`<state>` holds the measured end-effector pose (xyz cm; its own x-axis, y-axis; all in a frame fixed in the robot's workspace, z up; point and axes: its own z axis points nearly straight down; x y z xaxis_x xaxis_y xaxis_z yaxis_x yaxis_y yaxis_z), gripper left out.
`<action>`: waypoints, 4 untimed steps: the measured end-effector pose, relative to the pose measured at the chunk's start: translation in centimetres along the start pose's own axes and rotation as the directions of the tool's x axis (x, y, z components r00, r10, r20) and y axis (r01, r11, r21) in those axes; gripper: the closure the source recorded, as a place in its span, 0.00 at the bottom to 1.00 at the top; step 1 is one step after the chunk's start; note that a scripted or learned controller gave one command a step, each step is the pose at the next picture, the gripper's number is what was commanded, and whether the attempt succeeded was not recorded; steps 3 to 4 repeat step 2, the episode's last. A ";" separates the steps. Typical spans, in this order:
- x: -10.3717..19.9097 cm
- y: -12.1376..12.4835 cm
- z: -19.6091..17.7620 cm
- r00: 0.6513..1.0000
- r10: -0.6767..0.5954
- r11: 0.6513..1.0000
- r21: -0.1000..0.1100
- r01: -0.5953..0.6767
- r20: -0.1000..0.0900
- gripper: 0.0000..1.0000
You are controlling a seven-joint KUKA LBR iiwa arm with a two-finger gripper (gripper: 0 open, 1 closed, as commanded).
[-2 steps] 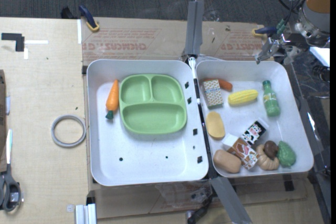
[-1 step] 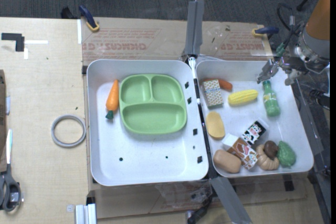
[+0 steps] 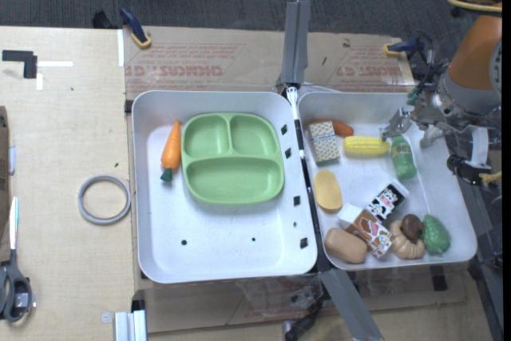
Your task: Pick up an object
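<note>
Nearest in the right bin (image 3: pixel 459 208) there's a pile of toy food: a tan bread roll (image 3: pixel 345 246), a small printed snack box (image 3: pixel 374 231), a brown mushroom-looking piece (image 3: pixel 409 227) and a green leafy thing (image 3: pixel 436 235) by the right wall. Just past those sits a black-and-white cow-print carton (image 3: pixel 387 201), and to its left a flat yellow piece (image 3: pixel 327 191). Further back is a checkered box (image 3: pixel 323 142), a corn cob (image 3: pixel 365 145) and a green bottle (image 3: pixel 403 157) standing near the far right.

The left bin (image 3: pixel 215 255) has a green divided plate (image 3: pixel 233 157) with a carrot (image 3: pixel 170 149) just beside its left edge.

The gripper (image 3: pixel 411 121) hangs over the far right corner of the right bin, right above the bottle, and honestly I can't tell how it's set. Nothing looks lifted.

A ring of tape (image 3: pixel 104 198) sits on the bench to the left.
</note>
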<state>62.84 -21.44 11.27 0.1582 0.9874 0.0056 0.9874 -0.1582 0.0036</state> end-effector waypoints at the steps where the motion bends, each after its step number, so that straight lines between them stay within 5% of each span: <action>1: 0.9 1.1 2.0 1.000 0.006 1.000 0.001 -0.006 0.001 0.00; 2: 0.8 1.1 1.0 1.000 0.004 1.000 0.002 -0.004 0.005 1.00; 4: 0.8 1.1 1.0 1.000 0.004 1.000 0.002 -0.004 0.005 1.00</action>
